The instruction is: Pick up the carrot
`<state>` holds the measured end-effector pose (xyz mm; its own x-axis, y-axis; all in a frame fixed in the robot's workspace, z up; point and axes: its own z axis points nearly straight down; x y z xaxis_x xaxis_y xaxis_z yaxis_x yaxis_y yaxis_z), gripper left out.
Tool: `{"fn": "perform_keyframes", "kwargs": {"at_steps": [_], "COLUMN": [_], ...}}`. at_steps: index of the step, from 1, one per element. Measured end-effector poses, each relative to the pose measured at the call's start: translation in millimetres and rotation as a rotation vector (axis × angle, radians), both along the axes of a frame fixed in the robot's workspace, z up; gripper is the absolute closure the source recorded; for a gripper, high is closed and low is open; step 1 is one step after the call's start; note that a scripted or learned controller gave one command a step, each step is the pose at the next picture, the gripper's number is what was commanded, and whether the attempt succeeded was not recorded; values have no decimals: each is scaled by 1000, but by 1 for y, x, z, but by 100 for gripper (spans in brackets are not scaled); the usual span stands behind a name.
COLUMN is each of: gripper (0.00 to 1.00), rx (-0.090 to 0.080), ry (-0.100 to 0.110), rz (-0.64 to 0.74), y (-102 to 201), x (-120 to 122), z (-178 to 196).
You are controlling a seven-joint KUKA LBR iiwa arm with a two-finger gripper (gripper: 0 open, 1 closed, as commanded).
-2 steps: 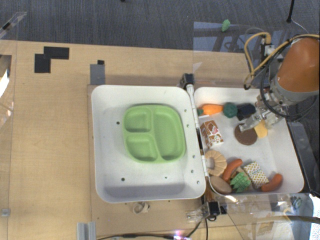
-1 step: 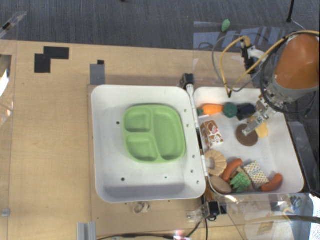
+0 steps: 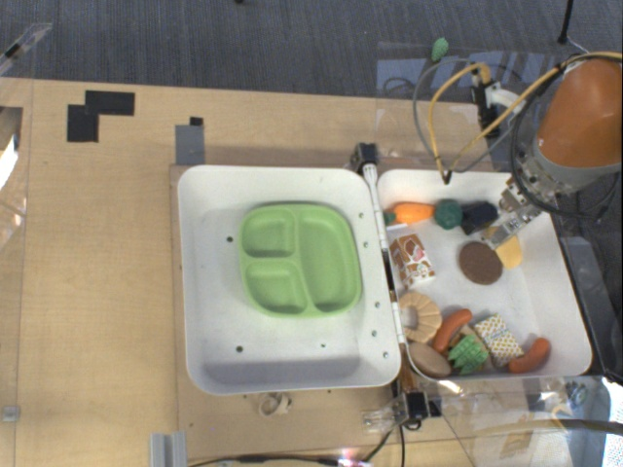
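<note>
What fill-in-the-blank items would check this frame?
1. The green plate lies in the ___ bin.
2. The carrot lies near the right bin's ___ left corner.
3. The plate has ___ compartments.
4. Right of the carrot sits a dark ___ ball.

Missing words: left; far; three; green

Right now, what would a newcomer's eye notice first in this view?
Probably the bright green tray with three compartments, alone in the left bin. Next, the right bin, crowded with toy food, where the orange carrot lies near the top left corner.
</note>
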<state>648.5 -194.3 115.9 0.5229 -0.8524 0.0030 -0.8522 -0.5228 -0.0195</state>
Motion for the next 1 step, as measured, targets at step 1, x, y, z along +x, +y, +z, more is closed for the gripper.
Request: {"fn": "perform_keyframes", "kwargs": {"at_steps": [1], "gripper": [100], "rx": [-1], "ry": [9], "rz": [-106], "y": [73], "x": [-15], "z": [37]}}
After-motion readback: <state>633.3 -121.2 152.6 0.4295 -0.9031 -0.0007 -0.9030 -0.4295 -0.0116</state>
